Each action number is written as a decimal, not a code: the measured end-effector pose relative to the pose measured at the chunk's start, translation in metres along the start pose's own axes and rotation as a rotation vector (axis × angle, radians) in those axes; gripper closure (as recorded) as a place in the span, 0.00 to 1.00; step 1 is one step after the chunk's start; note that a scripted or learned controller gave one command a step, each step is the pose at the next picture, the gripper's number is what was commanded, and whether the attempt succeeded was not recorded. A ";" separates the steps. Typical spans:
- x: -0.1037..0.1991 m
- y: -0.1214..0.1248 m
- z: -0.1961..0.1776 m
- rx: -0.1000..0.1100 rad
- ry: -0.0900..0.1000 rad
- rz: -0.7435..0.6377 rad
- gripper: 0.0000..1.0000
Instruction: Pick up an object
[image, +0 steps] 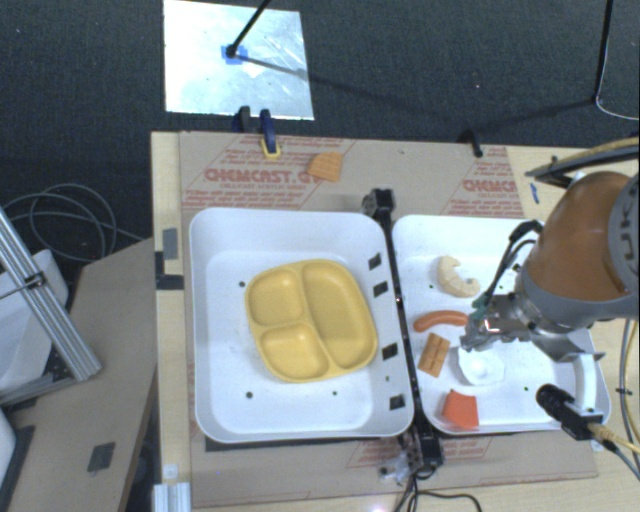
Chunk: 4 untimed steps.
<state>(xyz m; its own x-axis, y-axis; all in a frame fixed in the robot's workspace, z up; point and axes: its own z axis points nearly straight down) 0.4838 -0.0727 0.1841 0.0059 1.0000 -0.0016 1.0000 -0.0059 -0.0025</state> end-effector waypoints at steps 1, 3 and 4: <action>0.005 0.003 0.000 -0.004 0.002 -0.006 1.00; 0.005 0.003 0.000 -0.004 0.002 -0.007 1.00; 0.007 0.003 0.000 -0.004 0.002 -0.008 1.00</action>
<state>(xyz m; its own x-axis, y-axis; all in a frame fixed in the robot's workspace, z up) 0.4870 -0.0655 0.1843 -0.0025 1.0000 0.0004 1.0000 0.0025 0.0019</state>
